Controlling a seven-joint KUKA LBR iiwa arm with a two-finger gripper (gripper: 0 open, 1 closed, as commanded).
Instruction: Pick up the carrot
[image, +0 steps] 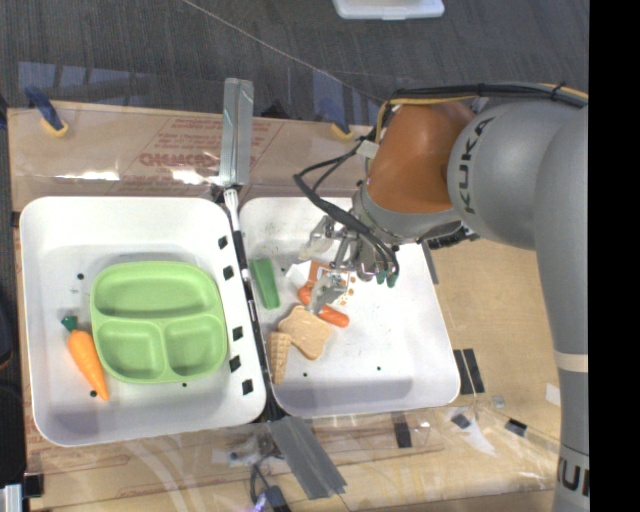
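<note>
Far off to the gripper's left, across the divider and in the other bin (40, 300), the carrot (87, 362) lies flat between the bin's wall and the green divided plate (158, 320), just beside the plate's edge, dark green stub pointing up the picture and orange tip toward the near rim. It looks like a toy: light, stiff, smooth enough to slip, tapering to a narrow point. I'd guess the thick half near the stub is the place to take it, fingers across its width (there's little room on the plate side).

Closer to the tool, in the right bin (420, 350), a green stick (265, 283) lies by the divider, with a wafer (279, 356) and a toast slice (305, 333) just below the gripper. The gripper (335, 280) hangs low over small orange pieces (331, 316); whether it is clenched or released I cannot tell. The arm (500, 170) reaches in from the right, orange band (410, 160) bent steeply down over the wrist.
</note>
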